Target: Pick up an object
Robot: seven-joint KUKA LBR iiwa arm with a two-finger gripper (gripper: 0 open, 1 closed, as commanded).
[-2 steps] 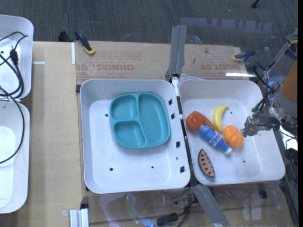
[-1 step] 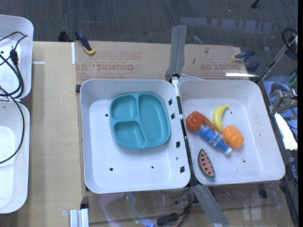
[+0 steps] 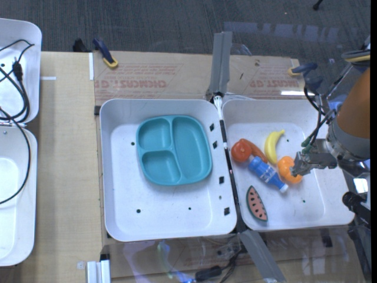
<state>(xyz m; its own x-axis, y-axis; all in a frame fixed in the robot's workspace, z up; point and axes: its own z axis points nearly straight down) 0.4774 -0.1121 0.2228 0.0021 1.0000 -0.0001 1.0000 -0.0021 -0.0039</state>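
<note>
Orange fruit (image 3: 287, 170) sits in the right bin (image 3: 318, 214), just right of a blue bottle (image 3: 266, 173); the tool (image 3: 301, 163) touches it, grip state impossible to tell

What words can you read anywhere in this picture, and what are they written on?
"CHEMCAT" in red, upside down, along with smaller letters too blurred to read, on the brown cardboard behind the bins.
Blue bottle: any label is too small to read.
</note>
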